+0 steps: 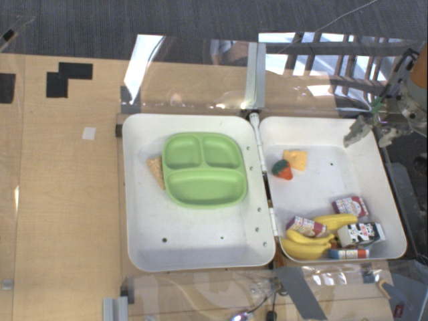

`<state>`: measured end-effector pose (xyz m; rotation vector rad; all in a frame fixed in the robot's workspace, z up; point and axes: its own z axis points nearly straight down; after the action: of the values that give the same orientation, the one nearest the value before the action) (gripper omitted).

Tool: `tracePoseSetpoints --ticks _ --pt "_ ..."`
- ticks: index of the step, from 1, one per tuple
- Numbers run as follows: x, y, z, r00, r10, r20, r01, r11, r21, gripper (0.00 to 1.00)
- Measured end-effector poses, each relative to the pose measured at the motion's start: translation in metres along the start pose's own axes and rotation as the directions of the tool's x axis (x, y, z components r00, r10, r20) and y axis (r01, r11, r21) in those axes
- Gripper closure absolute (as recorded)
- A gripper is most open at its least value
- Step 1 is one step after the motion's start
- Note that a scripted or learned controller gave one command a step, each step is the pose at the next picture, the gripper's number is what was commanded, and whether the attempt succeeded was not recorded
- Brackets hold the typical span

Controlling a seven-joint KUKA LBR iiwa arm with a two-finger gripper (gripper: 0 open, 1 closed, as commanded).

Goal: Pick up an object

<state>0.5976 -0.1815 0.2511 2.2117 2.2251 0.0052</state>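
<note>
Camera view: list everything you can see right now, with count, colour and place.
Bins: two, white, side by side on the bench.
Divided plate: one, green, middle of the left bin.
Cracker-like piece: one, tan, against the plate's left edge.
Strawberry toy: one, red with green, upper left of the right bin.
Yellow-orange piece: one, touching the strawberry toy.
Bananas: two, yellow, near corner of the right bin.
Small cartons: about three, maroon or white, among the bananas.
Marker: one, blue and red, at the near wall.
Gripper: one, grey, over the right bin's far right corner.
</note>
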Motion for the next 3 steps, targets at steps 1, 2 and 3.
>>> tracePoseSetpoints --ticks 1,2,3 --pt "0.02 -0.005 0.111 0.999 -0.035 -0.001 0.035 0.999 0.002 0.0" --pt "0.05 -0.007 0.024 0.957 -0.289 0.001 0.289 0.957 -0.002 0.0" --pt "0.062 0.011 0.146 0.94 -0.34 -0.002 0.34 0.94 0.001 0.0"
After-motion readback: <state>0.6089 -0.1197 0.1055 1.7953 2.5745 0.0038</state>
